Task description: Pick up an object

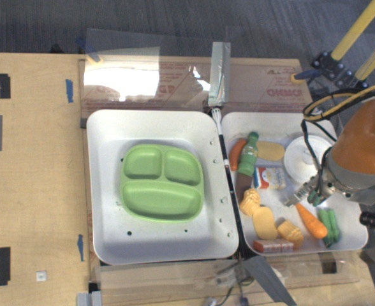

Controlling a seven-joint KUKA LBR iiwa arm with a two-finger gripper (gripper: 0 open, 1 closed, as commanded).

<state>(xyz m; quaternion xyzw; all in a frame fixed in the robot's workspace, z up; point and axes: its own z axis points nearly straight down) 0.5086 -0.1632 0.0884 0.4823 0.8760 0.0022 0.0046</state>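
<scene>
lab — robot test bench | taped plywood top (34, 171) | two white bins (104, 171)

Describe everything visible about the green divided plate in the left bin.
The green divided plate is a pale lime tray that looks like matte moulded plastic, roughly rectangular with rounded corners. It has three compartments: two smaller ones along the far side and one long one along the near side, all bare. It lies flat, right way up, near the middle of the left bin, turned slightly against the bin's edges. Only the bin floor touches it; the toy food lies in the other bin.
</scene>
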